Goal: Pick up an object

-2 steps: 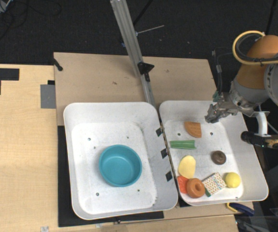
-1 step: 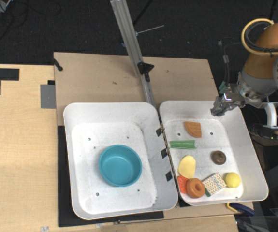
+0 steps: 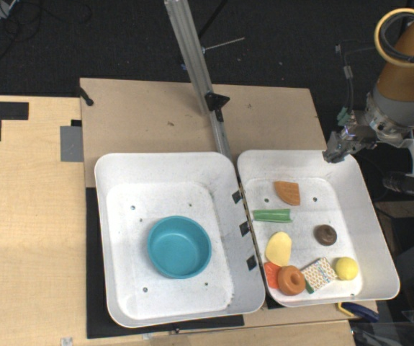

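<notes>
My gripper (image 3: pixel 335 153) hangs over the far right corner of the right bin (image 3: pixel 369 193), at the end of the grey arm with its orange band. Nothing shows between its fingers. Inside that bin lie an orange wedge (image 3: pixel 287 192), a green stick (image 3: pixel 271 215), a brown disc (image 3: pixel 325 234), a yellow oval piece (image 3: pixel 279 248), an orange ring (image 3: pixel 291 280), a patterned block (image 3: pixel 318 273) and a yellow ball (image 3: pixel 346 268). All of them sit well below and left of the gripper.
The left bin (image 3: pixel 120 186) holds a teal bowl (image 3: pixel 179 246). A metal rail (image 3: pixel 196 63) slants up from between the bins. Black clips (image 3: pixel 241 211) line the seam where the bins meet.
</notes>
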Controlling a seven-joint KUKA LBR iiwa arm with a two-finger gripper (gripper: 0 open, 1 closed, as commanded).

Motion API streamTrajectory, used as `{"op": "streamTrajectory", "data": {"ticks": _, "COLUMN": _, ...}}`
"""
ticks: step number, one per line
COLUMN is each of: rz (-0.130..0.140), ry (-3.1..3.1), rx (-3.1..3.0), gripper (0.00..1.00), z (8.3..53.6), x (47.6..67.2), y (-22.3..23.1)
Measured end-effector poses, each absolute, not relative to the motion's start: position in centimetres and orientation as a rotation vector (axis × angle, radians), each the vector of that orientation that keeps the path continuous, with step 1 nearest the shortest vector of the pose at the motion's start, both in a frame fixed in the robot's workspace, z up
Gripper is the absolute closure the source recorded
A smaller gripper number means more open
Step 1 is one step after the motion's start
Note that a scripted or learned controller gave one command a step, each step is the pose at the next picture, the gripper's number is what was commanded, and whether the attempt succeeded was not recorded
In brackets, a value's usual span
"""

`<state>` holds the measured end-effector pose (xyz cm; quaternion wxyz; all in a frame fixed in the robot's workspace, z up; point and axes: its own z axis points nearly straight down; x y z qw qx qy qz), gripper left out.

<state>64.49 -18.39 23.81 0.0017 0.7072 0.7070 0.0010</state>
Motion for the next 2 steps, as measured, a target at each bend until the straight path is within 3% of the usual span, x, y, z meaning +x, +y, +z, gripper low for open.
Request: {"op": "streamTrajectory", "data": {"ticks": 2, "rz": 0.0, "ry": 2.226, "rx": 2.217, "gripper": 1.0, "z": 23.2, "x": 64.1, "y": -6.9}}
